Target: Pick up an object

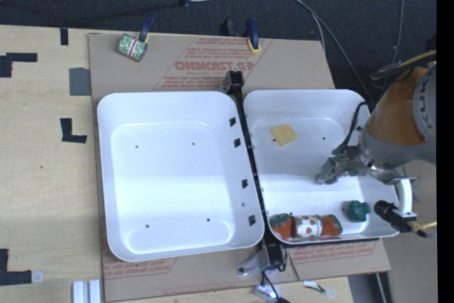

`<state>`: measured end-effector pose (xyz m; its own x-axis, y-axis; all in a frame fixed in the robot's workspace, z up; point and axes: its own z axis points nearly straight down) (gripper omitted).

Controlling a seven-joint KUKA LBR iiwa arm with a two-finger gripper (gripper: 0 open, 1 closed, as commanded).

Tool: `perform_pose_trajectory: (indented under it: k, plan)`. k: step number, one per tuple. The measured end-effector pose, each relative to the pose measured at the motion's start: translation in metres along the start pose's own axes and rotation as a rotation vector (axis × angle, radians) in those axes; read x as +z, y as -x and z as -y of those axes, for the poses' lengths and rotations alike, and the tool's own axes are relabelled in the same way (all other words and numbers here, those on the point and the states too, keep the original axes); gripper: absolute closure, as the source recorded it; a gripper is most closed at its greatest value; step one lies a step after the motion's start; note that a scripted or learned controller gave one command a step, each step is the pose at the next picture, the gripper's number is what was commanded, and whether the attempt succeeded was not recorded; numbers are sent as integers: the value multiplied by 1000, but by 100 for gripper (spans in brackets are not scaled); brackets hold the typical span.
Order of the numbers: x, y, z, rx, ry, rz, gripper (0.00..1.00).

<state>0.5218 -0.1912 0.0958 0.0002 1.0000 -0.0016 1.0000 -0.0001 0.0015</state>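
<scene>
My gripper (336, 171) hangs low inside the right bin (312, 99), near its right wall, over bare white floor. A flat yellow piece (284, 135) lies to its upper left, apart from it. Along the bin's front wall sit a red-and-green toy (282, 225), a red-and-white can on its side (307, 226) and an orange piece (331, 226), packed in a row. A green object (356, 210) rests just right of them, below the gripper. Nothing shows in the gripper's grasp.
The left bin (106, 152) stands beside the right one, with a black divider (245, 152) between them. A small green-and-white block (132, 46) lies on the cardboard behind the bins. Blue clamps (252, 35) hold the cardboard's far edge. Cables run across the dark floor.
</scene>
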Motion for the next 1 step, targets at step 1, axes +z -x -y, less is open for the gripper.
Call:
perform_pose_trajectory:
  k: [1]
  plan:
    - [-61,-6,0,-1,3,-1,100]
